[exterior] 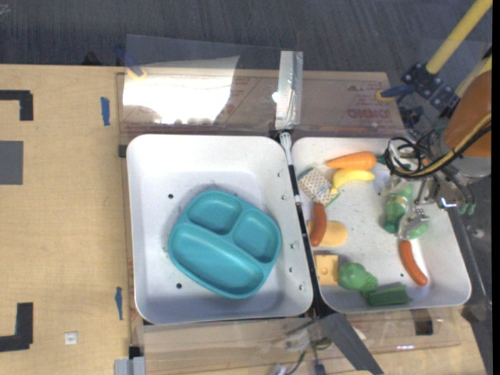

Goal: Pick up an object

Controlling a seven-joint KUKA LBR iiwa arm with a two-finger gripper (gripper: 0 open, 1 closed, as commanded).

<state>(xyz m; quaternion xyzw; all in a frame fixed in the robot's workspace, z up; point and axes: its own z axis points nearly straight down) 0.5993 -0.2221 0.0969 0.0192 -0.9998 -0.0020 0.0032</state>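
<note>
Teal tray (225, 243) lies in the left bin (148, 162). I see the gripper (412, 216) low in the right bin (461, 276), over a green toy (394, 210), just above a sausage (413, 262). I cannot tell if it grips anything.
</note>
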